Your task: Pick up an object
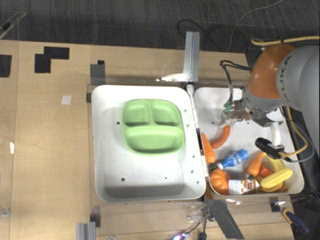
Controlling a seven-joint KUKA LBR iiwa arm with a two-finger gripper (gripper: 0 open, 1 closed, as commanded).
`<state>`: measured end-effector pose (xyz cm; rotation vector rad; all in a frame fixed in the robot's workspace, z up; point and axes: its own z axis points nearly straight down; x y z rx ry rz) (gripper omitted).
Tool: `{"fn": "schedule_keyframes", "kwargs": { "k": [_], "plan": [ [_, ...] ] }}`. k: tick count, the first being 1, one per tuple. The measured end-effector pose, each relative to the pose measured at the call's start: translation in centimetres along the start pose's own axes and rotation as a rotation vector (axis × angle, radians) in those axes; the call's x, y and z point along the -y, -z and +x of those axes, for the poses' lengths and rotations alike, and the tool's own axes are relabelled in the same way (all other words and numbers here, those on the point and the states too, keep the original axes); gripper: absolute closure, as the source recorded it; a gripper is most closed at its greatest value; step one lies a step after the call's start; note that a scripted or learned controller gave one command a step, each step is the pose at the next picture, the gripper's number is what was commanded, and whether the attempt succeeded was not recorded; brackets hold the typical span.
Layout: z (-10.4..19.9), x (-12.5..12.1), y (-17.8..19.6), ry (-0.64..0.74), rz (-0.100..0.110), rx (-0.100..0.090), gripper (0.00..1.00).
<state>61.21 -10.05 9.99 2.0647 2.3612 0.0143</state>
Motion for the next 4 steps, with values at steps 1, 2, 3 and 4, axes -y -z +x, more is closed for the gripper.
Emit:
{"fn": "schedule_keyframes", "kwargs": {
  "k": [1, 2, 3, 4],
  "plan": [
    [4.5, -6.6, 8.5, -0.074, 0.005, 0.003, 1.00],
    [4.4, -6.6, 8.4, -0.074, 0.007, 0.004, 0.00],
    [12.7, -5.5, 13.7, -0.016, 0.007, 0.002, 0.00],
    [9.1, -2.5, 8.2, -0.033, 0.013, 0.003, 0.00]
  ]
}}
